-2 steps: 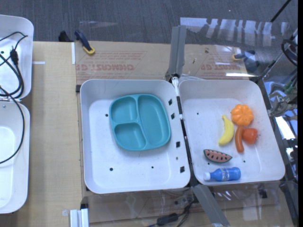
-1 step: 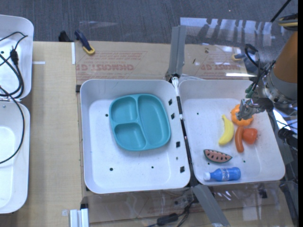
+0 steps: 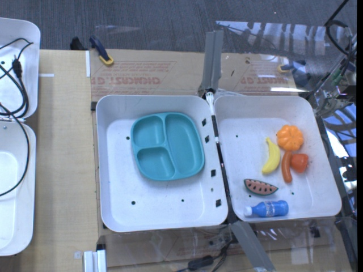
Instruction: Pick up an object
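The toys (banana, pumpkin, watermelon slice, bottle) are lying loose in the right bin near the bench's right edge, awaiting picking; I cannot tell the end effector's state.

Both white bins looked like smooth, faintly speckled plastic. The teal divided plate was matt plastic. The banana, pumpkin and tomato had a glossy plastic sheen. Printed brown cardboard lay beneath, rough and dull.
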